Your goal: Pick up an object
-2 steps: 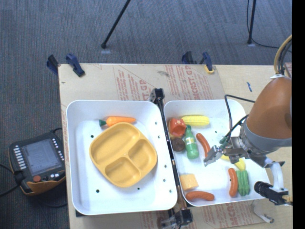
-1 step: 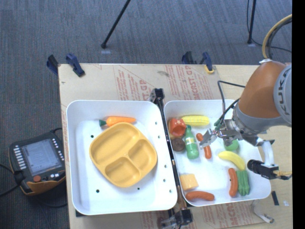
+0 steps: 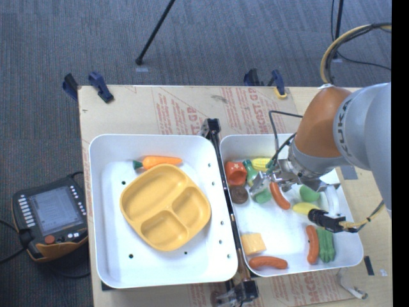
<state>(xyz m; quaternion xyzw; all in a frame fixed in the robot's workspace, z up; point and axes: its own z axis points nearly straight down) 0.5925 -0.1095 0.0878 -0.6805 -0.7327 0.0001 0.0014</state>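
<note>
I am reaching in from the right over the right bin [image 3: 355,253], with my gripper [image 3: 264,183] hanging low over the cluster of toy food at the bin's upper left. How my gripper is set I cannot tell from this slant; nothing is showing as held.

Several pickable things are lying close around it. A red-orange sausage [image 3: 279,196] is lying just beside the gripper on its lower right, slanted. A green piece [image 3: 262,197] is sitting directly below the gripper, touching or nearly touching it. A red cup-like piece [image 3: 235,172] is sitting to the gripper's left, near the bin's left wall, and a dark brown round piece [image 3: 239,195] is lying just below that. A yellow corn cob [image 3: 261,164] is lying just above the gripper.

Further off, a yellow banana-like piece [image 3: 305,208] and a green lump [image 3: 309,194] are lying to the right under my wrist. Near the bin's bottom edge, a yellow cheese wedge [image 3: 253,242] and an orange sausage [image 3: 268,262] are lying well apart from the gripper, and another red sausage [image 3: 311,244] is lying beside a green bean pod [image 3: 326,245] at the lower right.

In the left bin [image 3: 102,235], a yellow divided plate [image 3: 165,206] is sitting in the middle, with a carrot [image 3: 160,162] lying just above it.
</note>
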